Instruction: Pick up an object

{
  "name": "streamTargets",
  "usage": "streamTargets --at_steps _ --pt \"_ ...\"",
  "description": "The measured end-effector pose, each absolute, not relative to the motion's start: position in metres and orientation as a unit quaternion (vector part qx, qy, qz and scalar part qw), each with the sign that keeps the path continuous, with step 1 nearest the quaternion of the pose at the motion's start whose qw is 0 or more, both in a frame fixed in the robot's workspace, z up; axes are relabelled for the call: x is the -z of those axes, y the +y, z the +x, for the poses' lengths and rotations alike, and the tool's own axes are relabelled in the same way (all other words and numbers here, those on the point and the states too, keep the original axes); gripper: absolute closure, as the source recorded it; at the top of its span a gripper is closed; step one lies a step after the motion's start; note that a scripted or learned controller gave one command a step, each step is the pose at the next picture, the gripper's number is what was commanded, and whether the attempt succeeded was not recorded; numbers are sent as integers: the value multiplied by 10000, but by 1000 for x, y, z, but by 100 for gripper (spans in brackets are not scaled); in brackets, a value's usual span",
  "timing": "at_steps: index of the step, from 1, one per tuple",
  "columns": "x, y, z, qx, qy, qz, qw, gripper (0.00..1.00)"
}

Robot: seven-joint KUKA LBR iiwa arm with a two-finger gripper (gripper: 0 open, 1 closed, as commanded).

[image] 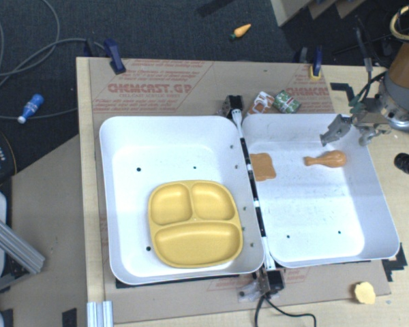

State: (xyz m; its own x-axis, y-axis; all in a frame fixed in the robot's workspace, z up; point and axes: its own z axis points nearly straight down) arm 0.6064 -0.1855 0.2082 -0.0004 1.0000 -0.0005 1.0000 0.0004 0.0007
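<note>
The right bin [313,244] holds two objects. A tan drumstick-shaped piece [325,159] lies near its far right side. A flat brown toast-like piece [262,167] sits against its left wall. My gripper [344,138] hovers over the bin's far right corner, just above and behind the drumstick. It is open, its fingers [330,132] spread with nothing between them. In the left bin [123,148] a yellow divided plate [194,222] lies flat.
Small packaged items [276,102] lie on the board behind the right bin. Blue clamps [113,54] [317,61] grip the board's far edge. A yellow chunk [363,292] rests on the bench at front right. Cables and a blue bottle [31,106] lie on the floor.
</note>
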Motion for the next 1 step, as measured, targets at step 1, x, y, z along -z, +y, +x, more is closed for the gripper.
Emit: streamTargets --at_steps 1 --pt "-108 -207 626 25 7067 7075 -33 0"
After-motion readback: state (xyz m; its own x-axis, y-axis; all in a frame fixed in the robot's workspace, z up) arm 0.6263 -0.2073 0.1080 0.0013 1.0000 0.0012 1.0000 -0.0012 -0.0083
